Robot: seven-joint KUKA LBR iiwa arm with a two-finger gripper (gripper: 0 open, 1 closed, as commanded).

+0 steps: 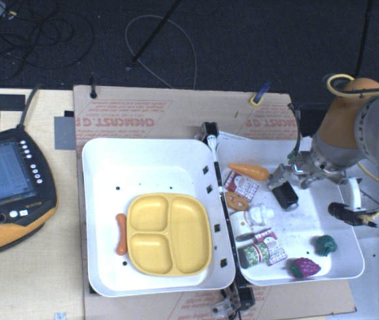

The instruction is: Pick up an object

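Blocky black hand (284, 193) (matte) over glossy white right bin (349, 267).

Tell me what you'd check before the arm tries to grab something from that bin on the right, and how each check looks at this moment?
1. Gripper is over the right bin: ok, it hangs above its upper middle.
2. Something lies within reach: ok, an orange carrot is just left of the gripper.
3. Fingers open for a grab: cannot tell, they are too dark and small.
4. Nothing already between the fingers: cannot tell.
5. Other targets lie apart from each other: ok, the purple grape bunch and green toy sit apart near the front corner.
6. Left bin's yellow divided plate is out of the way: ok.
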